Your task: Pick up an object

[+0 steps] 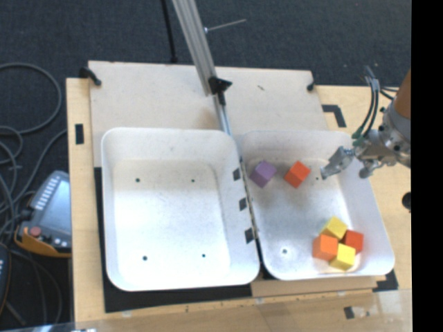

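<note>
The right bin (297,216) holds a purple cube (262,173) and an orange-red cube (297,173) side by side near its far edge. A tight cluster lies in its near right corner: a yellow cube (336,227), a red cube (354,240), an orange cube (324,246) and another yellow cube (344,256). My gripper (351,166) hangs over the bin's far right part, just right of the orange-red cube and above the floor. Its two fingers stand apart, open, with nothing between them.
The left bin (173,213) sits beside the right one, their rims meeting at the middle. A slanted metal post (197,40) rises behind the bins. Cables and a handheld pendant (48,209) lie on the floor at the left.
</note>
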